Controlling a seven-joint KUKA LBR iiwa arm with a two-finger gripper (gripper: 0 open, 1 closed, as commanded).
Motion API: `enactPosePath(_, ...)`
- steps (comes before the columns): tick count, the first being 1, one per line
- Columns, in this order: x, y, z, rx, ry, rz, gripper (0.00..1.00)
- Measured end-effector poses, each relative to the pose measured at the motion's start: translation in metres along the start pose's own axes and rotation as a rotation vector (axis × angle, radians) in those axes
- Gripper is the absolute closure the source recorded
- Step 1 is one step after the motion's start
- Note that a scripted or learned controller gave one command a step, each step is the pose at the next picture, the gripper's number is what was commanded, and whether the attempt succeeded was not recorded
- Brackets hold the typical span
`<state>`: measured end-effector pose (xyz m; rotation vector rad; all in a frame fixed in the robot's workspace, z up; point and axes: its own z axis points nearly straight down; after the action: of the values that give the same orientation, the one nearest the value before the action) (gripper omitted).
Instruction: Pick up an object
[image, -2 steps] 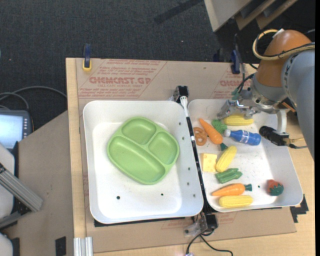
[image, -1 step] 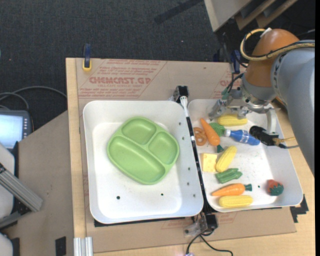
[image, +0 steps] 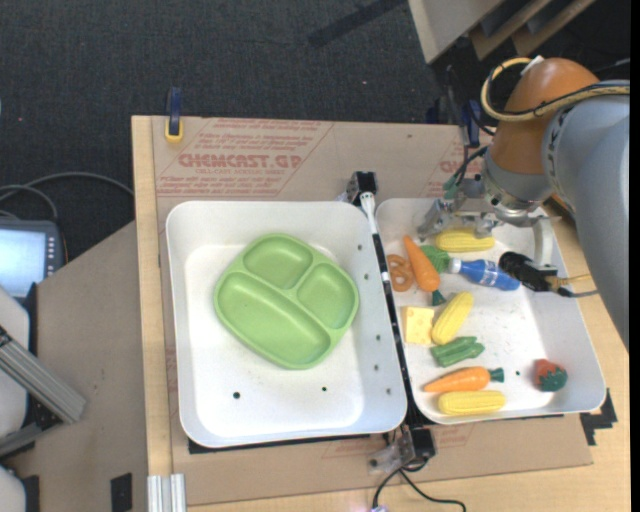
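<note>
My gripper (image: 458, 220) hangs low over the far end of the right bin (image: 585, 345), right above a yellow corn cob (image: 465, 241). Nothing is visibly held. Just in front lie a blue bottle (image: 487, 272), an orange carrot (image: 421, 263) and an orange pretzel (image: 399, 272). Nearer the middle are a second corn cob (image: 452, 314), a yellow block (image: 419, 325) and a green pepper (image: 457, 351). At the near end rest another carrot (image: 461, 379), a yellow piece (image: 472, 403) and a red and green fruit (image: 549, 375).
The left bin (image: 195, 340) holds a green divided plate (image: 286, 298). The bins' walls meet along a ridge (image: 385, 300) with a black clip (image: 362, 184) at its far end. The grey arm (image: 590, 180) fills the upper right.
</note>
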<state>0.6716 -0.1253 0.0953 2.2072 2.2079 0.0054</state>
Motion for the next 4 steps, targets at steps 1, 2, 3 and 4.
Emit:
enactPosePath(1, 0.0001, 0.0000, 0.0001, 0.000, 0.000, 0.000, 0.00)
enactPosePath(2, 0.0001, 0.0000, 0.0001, 0.000, 0.000, 0.000, 0.00)
enactPosePath(3, 0.0001, 0.0001, 0.0002, -0.001, 0.000, 0.000, 0.00)
enactPosePath(4, 0.0002, 0.0001, 0.0002, -0.001, 0.000, 0.000, 0.00)
